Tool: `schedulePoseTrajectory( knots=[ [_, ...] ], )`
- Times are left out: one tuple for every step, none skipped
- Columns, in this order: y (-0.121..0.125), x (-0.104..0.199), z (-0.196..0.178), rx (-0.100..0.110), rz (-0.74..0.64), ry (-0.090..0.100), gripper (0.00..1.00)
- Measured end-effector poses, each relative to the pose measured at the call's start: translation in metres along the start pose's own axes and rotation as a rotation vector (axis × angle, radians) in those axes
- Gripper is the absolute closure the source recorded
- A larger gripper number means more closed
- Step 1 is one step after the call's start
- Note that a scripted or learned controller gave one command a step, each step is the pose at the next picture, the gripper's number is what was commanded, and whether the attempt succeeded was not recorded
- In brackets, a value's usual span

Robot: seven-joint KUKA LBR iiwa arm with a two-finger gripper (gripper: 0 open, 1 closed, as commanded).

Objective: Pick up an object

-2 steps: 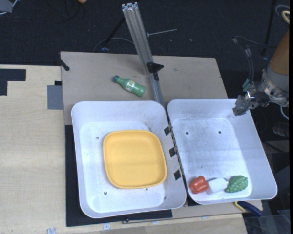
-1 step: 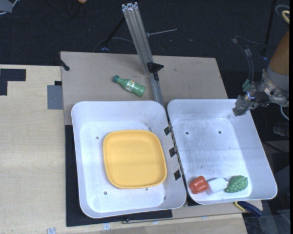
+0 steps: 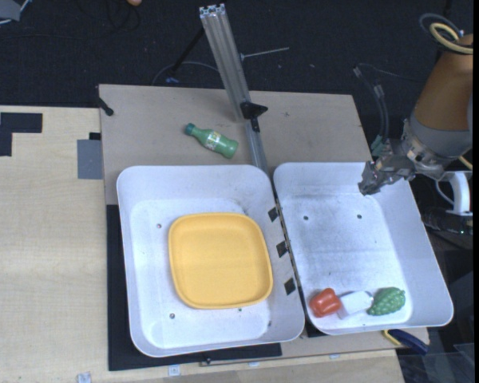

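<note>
The gripper [image 3: 370,183] hangs over the far right corner of the right bin [image 3: 359,238], just inside its upper rim. It is small and dark against the white floor, and whether its fingers are apart or together cannot be told; nothing is seen between them. Behind it the arm [image 3: 443,102] rises to the right, its orange band above the grey wrist.

Below the gripper, the floor of the right bin is bare and scuffed grey. The objects lie well away from the gripper, at the bin's near edge, in a row. Nearest the gripper's side is a green bumpy object [image 3: 386,301] that looks like a bunch of grapes. Touching it on the left is a small white block [image 3: 354,303]. Just left of that sits a red object [image 3: 325,302] shaped like a pepper or tomato.

Further left of the gripper, across the joined rims, the left bin [image 3: 144,214] holds a yellow square plate [image 3: 219,259] with rounded corners, lying flat in the middle.

Beyond the bins, up and to the left of the gripper, a small green bottle [image 3: 212,140] lies on its side on the tan board [image 3: 303,126]. A slanted aluminium rail [image 3: 227,54] stands beside it, running down toward the gap between the two bins.
</note>
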State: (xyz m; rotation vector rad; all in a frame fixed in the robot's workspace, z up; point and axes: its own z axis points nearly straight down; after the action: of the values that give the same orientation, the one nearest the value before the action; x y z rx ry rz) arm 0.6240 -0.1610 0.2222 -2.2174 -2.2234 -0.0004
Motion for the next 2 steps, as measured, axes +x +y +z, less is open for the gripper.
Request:
schedulePoseTrajectory(
  knots=[
    [0.004,0.045,0.004,0.0,0.0,0.0,1.0],
    [0.008,0.101,-0.006,-0.001,-0.001,0.0,1.0]
  ],
)
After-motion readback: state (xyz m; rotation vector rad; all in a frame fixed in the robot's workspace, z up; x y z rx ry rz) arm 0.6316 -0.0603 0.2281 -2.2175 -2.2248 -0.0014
